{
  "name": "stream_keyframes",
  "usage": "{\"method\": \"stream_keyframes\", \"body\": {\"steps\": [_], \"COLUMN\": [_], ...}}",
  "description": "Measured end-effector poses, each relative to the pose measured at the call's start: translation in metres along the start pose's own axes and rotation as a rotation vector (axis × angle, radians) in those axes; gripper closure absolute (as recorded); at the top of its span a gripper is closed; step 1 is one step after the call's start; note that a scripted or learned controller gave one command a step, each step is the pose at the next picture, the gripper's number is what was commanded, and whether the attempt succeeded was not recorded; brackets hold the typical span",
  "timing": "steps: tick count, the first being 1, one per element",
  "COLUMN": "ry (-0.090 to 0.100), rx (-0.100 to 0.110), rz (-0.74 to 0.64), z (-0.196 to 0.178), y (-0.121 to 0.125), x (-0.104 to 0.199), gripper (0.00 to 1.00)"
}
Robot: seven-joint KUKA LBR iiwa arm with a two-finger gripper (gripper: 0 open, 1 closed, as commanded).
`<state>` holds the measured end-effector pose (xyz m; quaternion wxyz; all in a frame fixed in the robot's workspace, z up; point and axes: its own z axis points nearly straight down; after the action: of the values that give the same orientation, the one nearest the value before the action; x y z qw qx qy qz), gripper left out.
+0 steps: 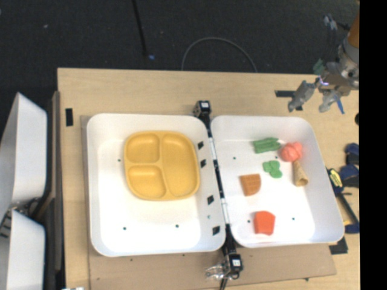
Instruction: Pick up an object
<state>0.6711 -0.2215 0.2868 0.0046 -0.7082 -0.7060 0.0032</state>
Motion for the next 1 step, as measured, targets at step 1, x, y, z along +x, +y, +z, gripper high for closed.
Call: {"method": "stream_keyframes", "body": {"steps": [1], "ry": [-0.004], "rx": [-0.013], "rz": [-0.004], "z": [-0.0097], "y": [0.0016], "x": [0.0010], "gripper": [0.00]}}
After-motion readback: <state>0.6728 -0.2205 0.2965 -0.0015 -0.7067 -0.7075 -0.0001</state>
